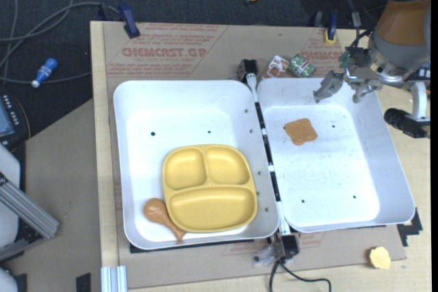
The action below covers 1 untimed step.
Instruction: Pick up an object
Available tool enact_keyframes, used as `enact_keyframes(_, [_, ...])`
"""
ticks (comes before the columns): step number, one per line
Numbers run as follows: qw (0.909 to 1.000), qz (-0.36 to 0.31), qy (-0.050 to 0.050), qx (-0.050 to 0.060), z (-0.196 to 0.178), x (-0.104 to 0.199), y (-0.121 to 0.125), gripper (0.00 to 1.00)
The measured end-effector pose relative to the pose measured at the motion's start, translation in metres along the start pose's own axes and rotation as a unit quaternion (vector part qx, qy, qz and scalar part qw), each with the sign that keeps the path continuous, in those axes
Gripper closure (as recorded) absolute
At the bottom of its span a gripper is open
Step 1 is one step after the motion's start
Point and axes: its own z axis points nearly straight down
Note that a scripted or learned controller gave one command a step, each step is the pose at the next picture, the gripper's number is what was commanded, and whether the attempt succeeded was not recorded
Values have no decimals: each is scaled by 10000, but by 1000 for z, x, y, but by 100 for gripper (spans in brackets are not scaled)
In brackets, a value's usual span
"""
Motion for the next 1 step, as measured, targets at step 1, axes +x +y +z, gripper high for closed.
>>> enact_keyframes(1, [10000, -11, 13, 38, 128, 26, -5, 0])
